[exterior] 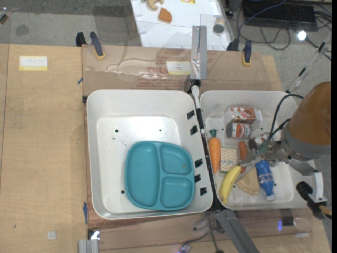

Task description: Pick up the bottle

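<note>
Bottle (265,179) flat in right bin (253,96), cap toward bench front.

A wooden worktop (42,141) is seen under cardboard (137,75) held by blue clamps (96,44). Beyond it, a white table (179,15) stands on grey floor (63,9). A keyboard (279,9) and cables (263,33) lie at upper right.

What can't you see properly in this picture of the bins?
- Gripper: small and blurred among the items in the camera view; whether it is open or shut cannot be told.
- Bottle: label print too small to read.
- Small box and can: labels too small to read.
- Arm: cut off by the right edge.
</note>
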